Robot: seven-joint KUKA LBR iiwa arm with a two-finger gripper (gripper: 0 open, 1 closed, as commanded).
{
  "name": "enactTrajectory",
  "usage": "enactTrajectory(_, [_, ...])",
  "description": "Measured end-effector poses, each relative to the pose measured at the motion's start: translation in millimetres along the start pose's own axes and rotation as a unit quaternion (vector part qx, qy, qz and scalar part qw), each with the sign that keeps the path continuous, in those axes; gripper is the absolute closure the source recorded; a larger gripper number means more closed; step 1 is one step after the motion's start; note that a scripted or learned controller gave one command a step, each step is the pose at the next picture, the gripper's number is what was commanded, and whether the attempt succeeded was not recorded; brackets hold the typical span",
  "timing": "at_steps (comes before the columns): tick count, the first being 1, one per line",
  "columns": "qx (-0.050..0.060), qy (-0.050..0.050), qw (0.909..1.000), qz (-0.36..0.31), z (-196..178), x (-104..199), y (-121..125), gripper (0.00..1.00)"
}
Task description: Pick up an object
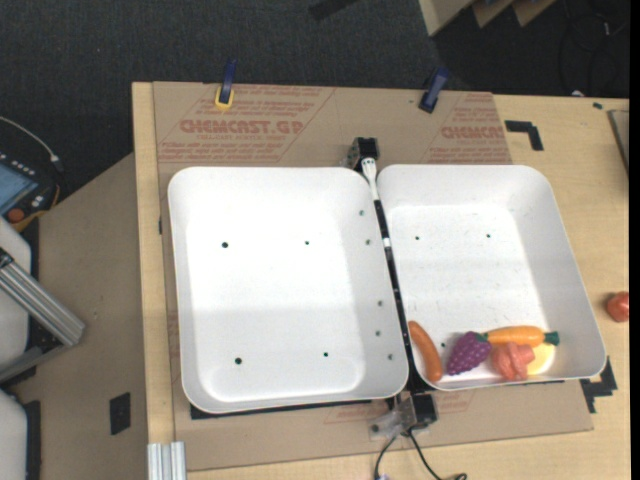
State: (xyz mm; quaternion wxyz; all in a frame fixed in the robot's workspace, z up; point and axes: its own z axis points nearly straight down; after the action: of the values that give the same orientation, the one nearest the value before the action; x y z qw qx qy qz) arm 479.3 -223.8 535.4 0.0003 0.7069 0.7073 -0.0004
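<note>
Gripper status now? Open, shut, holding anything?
Gripper: cannot be told from the camera view. The toy food pieces, among them the purple grapes, lie loose in the right bin.

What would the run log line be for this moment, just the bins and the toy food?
left bin: white, bare floor | right bin: sausage, purple grapes, carrot clustered at near edge | pick: not yet done

Even, fairly bright overhead light falls on the bench (100, 268). The two white bins (270, 278) (480, 248) are nearly blown out, with a soft grey gradient across their near halves. Shadows are faint and short. The dark floor (150, 18) at the top is dim. Detail is slightly soft and grainy throughout, with small items mildly blurred.
</note>
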Motion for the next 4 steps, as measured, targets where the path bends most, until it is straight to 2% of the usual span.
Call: enactTrajectory(4, [0.0, 0.0, 1.0, 0.0, 0.0, 0.0, 0.0, 1.0])
